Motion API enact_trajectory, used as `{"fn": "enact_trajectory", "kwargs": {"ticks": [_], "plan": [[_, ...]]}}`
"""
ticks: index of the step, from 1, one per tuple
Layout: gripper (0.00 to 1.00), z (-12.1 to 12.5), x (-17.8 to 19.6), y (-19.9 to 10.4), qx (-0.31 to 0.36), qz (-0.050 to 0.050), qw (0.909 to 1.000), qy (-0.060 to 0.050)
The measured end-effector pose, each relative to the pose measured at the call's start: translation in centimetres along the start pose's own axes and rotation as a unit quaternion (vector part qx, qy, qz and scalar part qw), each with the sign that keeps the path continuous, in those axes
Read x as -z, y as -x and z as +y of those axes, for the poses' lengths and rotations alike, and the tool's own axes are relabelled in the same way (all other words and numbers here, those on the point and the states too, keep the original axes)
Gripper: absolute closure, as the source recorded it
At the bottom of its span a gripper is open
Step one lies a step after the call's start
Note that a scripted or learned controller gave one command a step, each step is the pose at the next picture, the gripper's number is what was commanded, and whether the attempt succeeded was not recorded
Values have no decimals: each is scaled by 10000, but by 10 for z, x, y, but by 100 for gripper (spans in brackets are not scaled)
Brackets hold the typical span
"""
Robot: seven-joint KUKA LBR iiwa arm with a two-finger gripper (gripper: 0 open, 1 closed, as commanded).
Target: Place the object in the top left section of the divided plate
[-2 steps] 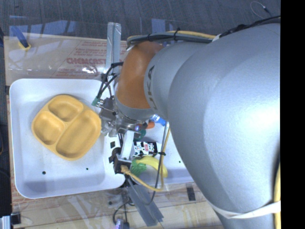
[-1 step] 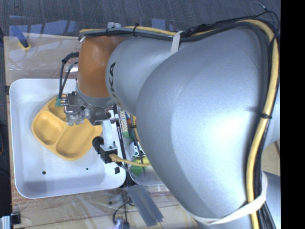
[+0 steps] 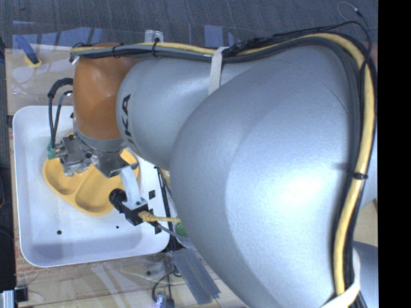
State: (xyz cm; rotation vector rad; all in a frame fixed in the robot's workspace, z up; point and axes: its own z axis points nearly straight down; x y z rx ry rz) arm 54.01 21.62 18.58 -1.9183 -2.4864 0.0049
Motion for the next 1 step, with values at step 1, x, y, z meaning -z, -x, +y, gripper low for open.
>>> {"fn": "enact_trajectory", "kwargs": {"ticks": [1], "plan": [[100, 0, -78, 53, -264, 8, 9996, 55]]}}
